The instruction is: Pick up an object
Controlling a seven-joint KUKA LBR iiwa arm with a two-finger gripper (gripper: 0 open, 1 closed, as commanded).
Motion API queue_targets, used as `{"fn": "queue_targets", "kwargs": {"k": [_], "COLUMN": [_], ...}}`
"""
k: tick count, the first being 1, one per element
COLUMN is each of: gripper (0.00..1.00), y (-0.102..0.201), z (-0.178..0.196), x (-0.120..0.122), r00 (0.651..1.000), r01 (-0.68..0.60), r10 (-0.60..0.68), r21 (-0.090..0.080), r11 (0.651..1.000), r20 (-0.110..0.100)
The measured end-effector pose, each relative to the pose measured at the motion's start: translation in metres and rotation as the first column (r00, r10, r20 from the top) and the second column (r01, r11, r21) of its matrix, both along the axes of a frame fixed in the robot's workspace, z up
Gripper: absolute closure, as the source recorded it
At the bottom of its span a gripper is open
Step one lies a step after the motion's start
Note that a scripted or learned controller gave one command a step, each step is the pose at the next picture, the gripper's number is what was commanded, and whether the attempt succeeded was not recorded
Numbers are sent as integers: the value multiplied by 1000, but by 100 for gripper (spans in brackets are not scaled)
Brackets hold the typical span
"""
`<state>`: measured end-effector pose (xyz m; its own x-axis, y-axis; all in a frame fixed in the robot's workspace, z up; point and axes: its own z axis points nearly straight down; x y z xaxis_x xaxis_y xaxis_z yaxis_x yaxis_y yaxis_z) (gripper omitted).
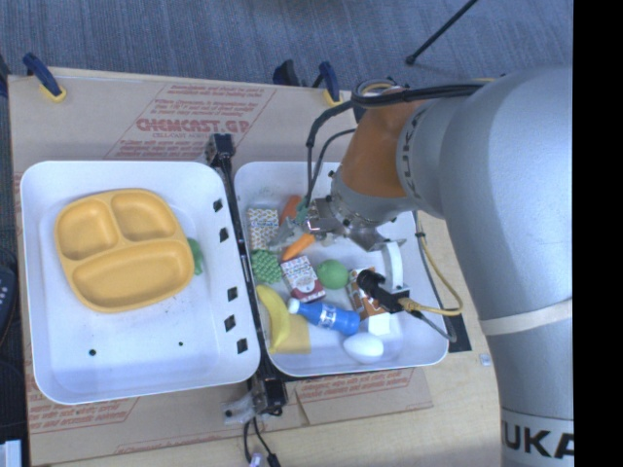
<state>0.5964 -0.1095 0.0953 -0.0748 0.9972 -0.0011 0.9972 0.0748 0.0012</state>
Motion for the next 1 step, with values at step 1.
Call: {"fn": "queue_targets", "kwargs": {"k": [1], "gripper": [100], "y": [0], "z": [10], "x": [0], "r00": [1000], "r01": [-6], "r10": [6], "r21": [0], "r11": [1000], "r20": [-2]}}
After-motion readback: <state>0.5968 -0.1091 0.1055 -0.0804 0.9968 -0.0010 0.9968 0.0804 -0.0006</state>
